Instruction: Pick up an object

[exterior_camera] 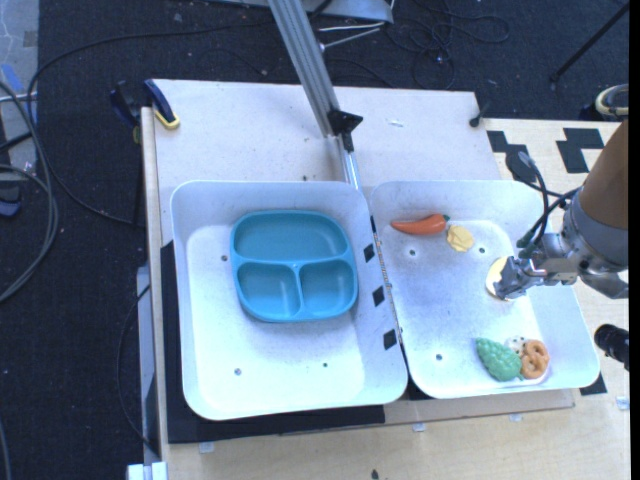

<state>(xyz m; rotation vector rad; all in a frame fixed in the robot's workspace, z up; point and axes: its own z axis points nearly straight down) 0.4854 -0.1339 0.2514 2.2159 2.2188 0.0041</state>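
Objects in the right bin (pixel 560 298) are being approached by the gripper (pixel 505 283), none yet lifted. Its grip cannot be told

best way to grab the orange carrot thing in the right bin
Grip the carrot across its thicker middle, coming straight down from above. It lies flat, lengthwise left to right, near the right bin's far wall, with the green tip toward the small yellow piece, so close the fingers across its narrow width.
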